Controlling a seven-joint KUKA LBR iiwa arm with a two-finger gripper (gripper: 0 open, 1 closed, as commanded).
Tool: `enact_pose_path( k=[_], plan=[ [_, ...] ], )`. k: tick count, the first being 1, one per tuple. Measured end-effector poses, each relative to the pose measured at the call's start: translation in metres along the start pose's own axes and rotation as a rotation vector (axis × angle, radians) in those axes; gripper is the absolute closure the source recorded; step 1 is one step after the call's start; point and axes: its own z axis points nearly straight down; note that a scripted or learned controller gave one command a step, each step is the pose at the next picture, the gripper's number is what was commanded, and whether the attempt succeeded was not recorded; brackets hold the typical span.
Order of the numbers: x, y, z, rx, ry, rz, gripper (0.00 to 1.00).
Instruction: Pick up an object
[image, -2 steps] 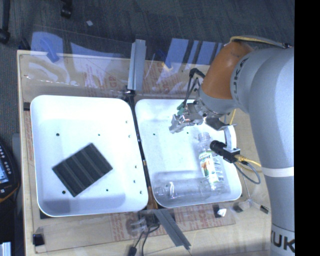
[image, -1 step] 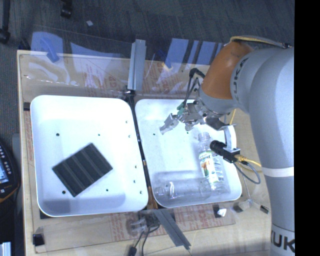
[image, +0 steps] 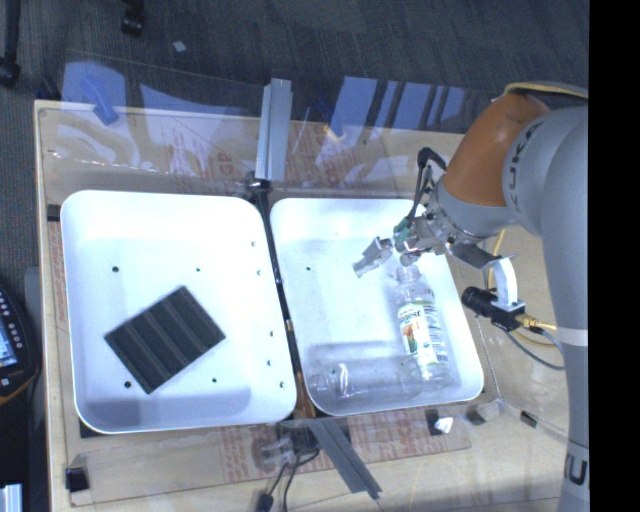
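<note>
Two clear plastic bottles occupy the right bin (image: 300, 300): a labelled bottle (image: 420, 328) lying lengthwise along the bin's 3 o'clock side, cap end toward 12 o'clock, and a second bottle (image: 365, 378) lying crosswise along the 6 o'clock wall, its neck pointing to 9 o'clock. The two bottles meet or nearly meet at the bin's 5 o'clock corner; actual contact cannot be confirmed. The gripper (image: 392, 250) sits just at the 12 o'clock end of the labelled bottle, close above its cap; whether it touches the cap cannot be told. One light grey finger (image: 368, 258) projects toward 9 o'clock over bare bin floor; nothing is seen between the fingers, and whether they are spread or closed cannot be told. The arm (image: 530, 150), grey with an orange band, enters from 3 o'clock and covers the bin's 2 o'clock corner. A black cable loops beside the wrist. The left bin (image: 90, 230), just beside the right one, contains a dark ribbed rectangular block (image: 165, 338) lying flat and turned diagonally, at its 7 o'clock area, well apart from the bottles.
</note>
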Motion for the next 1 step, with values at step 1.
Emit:
enact_pose_path(
  k=[1],
  plan=[
    [0.0075, -0.0357, -0.0056, 0.002, 0.002, -0.048, 0.0]
  ],
)
